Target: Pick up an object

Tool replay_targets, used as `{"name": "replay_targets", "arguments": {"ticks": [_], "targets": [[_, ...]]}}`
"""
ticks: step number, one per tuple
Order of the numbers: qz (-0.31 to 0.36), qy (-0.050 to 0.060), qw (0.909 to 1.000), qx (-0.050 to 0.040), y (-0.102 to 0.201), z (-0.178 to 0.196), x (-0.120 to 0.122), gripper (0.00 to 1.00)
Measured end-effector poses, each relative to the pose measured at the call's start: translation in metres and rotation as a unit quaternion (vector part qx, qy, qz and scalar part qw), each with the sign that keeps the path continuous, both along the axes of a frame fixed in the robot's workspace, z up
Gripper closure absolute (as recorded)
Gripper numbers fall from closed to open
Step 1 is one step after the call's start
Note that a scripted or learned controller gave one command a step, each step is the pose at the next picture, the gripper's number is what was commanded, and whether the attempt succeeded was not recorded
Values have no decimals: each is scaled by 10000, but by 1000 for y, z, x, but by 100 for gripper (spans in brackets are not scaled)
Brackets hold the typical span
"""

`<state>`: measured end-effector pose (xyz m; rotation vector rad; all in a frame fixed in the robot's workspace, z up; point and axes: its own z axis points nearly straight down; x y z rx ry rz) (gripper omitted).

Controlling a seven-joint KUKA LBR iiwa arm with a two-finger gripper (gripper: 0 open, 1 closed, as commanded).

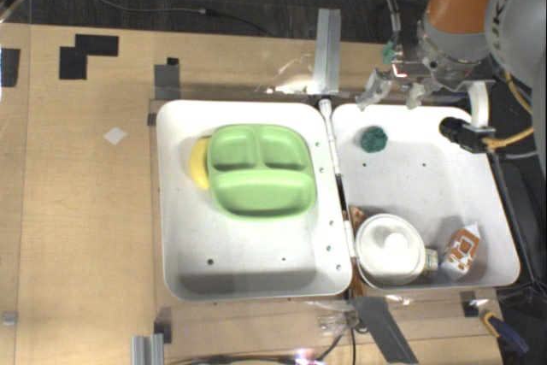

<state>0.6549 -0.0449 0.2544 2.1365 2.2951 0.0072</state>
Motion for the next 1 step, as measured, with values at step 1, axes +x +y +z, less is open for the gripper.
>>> {"name": "replay_targets", "arguments": {"ticks": [1], "targets": [[-212,24,9998,3,-43,-106,-37,0]]}}
